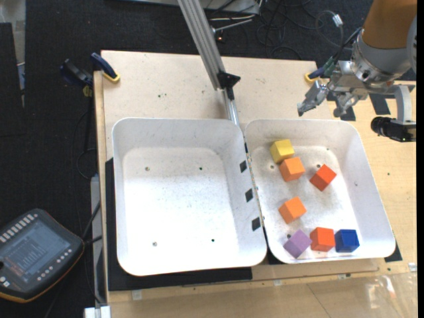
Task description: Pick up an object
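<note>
White plastic forms the two shallow bins, and we see the right bin (371, 197) holding seven small matte cubes: a yellow cube (282, 150) touching an orange cube (292, 169), a red cube (322, 177) to their right, another orange one (292, 209) nearer, and along the near wall a purple cube (297, 243), an orange-red cube (322, 238) and a blue cube (346, 240) (packed side by side). We find the gripper (328, 103) above the far rim, metal fingers spread, pinching nothing. Speckled grit dots the left bin (126, 177).
</note>
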`<state>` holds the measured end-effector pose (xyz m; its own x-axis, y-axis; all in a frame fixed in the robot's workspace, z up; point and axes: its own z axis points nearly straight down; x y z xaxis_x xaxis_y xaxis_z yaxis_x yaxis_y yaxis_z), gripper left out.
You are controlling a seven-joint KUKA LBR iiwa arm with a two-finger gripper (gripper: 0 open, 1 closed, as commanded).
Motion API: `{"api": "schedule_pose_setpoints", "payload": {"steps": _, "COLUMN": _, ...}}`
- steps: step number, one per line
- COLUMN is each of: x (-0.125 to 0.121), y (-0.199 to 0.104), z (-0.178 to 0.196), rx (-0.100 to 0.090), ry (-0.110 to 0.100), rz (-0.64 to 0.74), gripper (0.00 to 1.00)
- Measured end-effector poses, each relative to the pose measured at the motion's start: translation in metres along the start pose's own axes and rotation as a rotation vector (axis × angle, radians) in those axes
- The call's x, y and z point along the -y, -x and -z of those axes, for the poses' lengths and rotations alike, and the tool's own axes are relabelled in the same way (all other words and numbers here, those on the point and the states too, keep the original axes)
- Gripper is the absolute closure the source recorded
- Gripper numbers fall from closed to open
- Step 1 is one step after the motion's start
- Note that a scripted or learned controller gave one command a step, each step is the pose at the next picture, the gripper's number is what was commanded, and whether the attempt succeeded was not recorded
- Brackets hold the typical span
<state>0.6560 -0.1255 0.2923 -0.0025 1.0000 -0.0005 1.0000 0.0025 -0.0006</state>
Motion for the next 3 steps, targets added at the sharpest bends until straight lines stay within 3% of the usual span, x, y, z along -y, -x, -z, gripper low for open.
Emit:
{"api": "schedule_pose_setpoints", "payload": {"steps": 1, "x": 0.000, "y": 0.000, "z": 0.000, "rx": 0.000, "ry": 0.000, "rz": 0.001, "gripper": 0.00}}
{"api": "schedule_pose_setpoints", "payload": {"steps": 3, "x": -0.004, "y": 0.002, "z": -0.103, "rx": 0.000, "ry": -0.005, "rz": -0.003, "gripper": 0.00}}
